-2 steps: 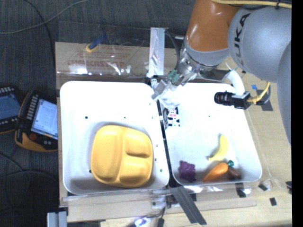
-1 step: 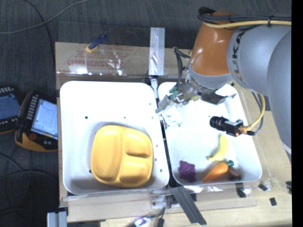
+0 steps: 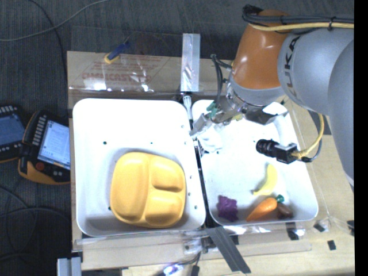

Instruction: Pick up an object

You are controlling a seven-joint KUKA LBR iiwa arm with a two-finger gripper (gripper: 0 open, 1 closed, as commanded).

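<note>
so, operator, your readout:

arm: the grey kuka arm reaches in from your right, its orange band sitting above the back edge of the right bin.

gripper: you find the gripper low over the back left corner of the right bin, close to the wall the two bins share. whether it is released or clenched you cannot tell; the wrist hides that part and nothing is seen caught in it.

right bin: the right bin carries four small things along its front. a yellow banana lies tilted near the front right; just below it an orange carrot rests against the front wall, with a small dark item beside its right end that is too small for you to name. a purple piece sits to the carrot's left, near the shared wall. all of them lie well apart from the gripper.

left bin: the left bin carries one big yellow moulded tray-like object in its front half.

bench: a clear plastic sheet lies behind the left bin.

floor at your left: a handheld pendant with a screen lies beside the bench.
</note>
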